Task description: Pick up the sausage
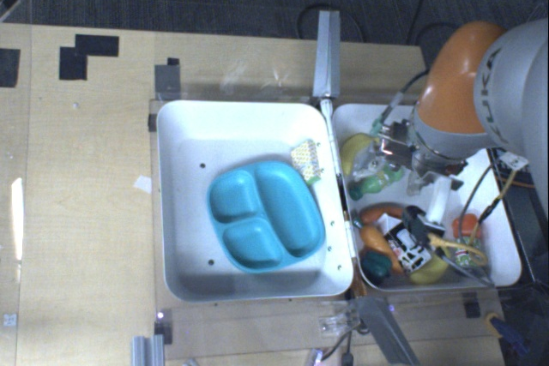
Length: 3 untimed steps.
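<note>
Approach step: gripper (396,169) low over right bin (513,263), claw state impossible to tell. Sausage (382,213) just below gripper, unheld. Next: shifting over sausage, descending, then clamping

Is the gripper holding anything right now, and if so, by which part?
Cannot tell: the gripper sits low among the toys in the right bin, fingertips hidden.

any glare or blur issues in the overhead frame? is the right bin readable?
Camera view: even lighting, soft shadow under the blue tray; faint glare on the bench at left. Left bin is sharp. Right bin is cluttered and partly covered by the arm; items there look soft and small, and the gripper is hard to resolve.
</note>
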Available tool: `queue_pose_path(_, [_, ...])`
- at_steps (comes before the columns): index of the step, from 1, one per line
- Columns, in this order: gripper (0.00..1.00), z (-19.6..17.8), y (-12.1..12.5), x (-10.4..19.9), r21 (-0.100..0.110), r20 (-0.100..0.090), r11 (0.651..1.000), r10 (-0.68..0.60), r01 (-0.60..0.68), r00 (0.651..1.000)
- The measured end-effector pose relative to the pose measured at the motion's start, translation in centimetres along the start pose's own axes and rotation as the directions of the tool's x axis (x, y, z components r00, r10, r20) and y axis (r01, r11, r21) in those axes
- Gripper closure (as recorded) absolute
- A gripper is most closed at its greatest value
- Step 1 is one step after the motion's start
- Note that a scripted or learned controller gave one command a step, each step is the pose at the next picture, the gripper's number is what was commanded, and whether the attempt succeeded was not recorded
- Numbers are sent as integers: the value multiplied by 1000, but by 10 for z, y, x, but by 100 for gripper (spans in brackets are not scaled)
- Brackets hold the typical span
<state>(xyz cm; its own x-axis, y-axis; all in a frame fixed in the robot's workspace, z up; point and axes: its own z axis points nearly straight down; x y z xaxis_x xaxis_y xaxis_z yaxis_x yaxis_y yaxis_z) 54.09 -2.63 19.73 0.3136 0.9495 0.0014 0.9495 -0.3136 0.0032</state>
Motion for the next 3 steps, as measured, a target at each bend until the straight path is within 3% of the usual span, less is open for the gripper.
queue_pose_path(1, [0, 12, 27, -12, -1, 0, 1000, 0, 0, 1000])
queue_pose_path(2, [0, 13, -36, -60, 1, 0, 1000, 16, -16, 1000])
queue_pose_path(3, [0, 28, -19, -113, 0, 0, 1000, -21, 21, 1000])
